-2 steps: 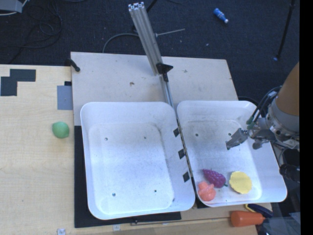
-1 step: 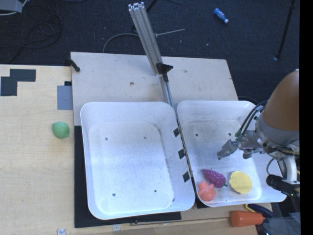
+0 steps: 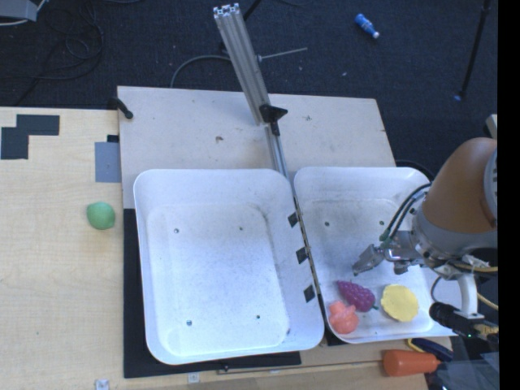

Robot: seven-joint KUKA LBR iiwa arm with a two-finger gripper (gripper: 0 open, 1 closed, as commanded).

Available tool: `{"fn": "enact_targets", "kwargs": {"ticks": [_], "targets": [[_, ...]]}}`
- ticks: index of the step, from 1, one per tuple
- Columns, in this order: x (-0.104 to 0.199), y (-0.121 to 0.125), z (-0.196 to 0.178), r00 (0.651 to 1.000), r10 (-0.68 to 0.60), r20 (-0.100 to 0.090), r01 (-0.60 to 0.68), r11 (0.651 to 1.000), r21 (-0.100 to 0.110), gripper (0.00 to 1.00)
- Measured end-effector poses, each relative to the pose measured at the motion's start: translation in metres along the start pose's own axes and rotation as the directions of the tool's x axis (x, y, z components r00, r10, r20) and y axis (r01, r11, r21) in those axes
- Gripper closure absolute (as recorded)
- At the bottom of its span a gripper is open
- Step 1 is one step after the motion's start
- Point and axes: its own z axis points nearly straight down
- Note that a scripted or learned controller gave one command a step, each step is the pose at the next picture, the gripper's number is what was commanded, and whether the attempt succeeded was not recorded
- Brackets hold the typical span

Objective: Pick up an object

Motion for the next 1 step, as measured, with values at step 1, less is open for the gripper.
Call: {"fn": "enact_targets", "kwargs": {"ticks": [1], "targets": [[0.0,0.0005,0.046,1.0,0.0,0.001,0.0,1.0,-0.005,0.0]]}}
